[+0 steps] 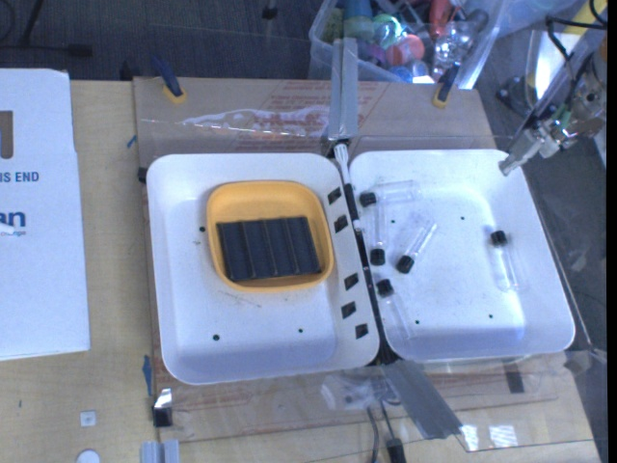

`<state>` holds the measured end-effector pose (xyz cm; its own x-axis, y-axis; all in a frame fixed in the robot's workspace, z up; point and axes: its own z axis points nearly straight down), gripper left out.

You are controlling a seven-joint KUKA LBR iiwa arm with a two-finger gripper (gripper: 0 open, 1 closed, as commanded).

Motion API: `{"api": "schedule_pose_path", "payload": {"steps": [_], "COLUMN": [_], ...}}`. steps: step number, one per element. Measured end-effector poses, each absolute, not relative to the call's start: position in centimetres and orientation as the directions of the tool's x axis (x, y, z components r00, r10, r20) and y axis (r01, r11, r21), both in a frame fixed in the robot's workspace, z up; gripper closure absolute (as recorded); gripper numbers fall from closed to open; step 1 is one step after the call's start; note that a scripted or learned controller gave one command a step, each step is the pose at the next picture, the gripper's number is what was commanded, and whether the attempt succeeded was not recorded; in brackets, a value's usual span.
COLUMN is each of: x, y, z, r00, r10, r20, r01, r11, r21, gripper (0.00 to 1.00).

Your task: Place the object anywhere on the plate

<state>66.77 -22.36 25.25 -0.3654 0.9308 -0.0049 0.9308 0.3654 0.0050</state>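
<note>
Cardboard [34, 210], white and printed, was seen lying flat at the far left of the bench. Beside it, the left bin [174, 336] was occupied by a yellow plate [222, 205], on which a dark ribbed rectangular block [268, 249] was already resting, fully inside the rim. The right bin [540, 326] was found to hold several clear vials with black caps: a cluster of vials [400, 239] near the divider and a lone vial [503, 258] well apart toward the right wall. The gripper [540, 148] was seen at the upper right, above the far corner of the right bin, with nothing visible between its fingers; whether they were open or closed could not be told. Which object was meant could not be settled. If the block, the placing was judged done; if a vial, picking and carrying were judged still left.
</note>
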Motion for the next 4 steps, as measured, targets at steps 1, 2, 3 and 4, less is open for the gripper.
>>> {"api": "schedule_pose_path", "payload": {"steps": [1, 2, 3, 4], "x": [66.9, 66.8, 66.8, 67.0], "y": [-22.4, -22.2, -22.2, -22.1], "z": [26.4, 32.9, 32.9, 34.0], "r00": [-0.366, -0.586, -0.586, -0.586], "r10": [0.931, 0.81, 0.81, 0.81], "r20": [-0.009, -0.007, -0.007, -0.013], "r01": [0.931, 0.81, 0.81, 0.81], "r11": [0.366, 0.586, 0.586, 0.586], "r21": [0.01, 0.005, 0.005, 0.01], "gripper": [1.0, 1.0, 0.0, 1.0]}}
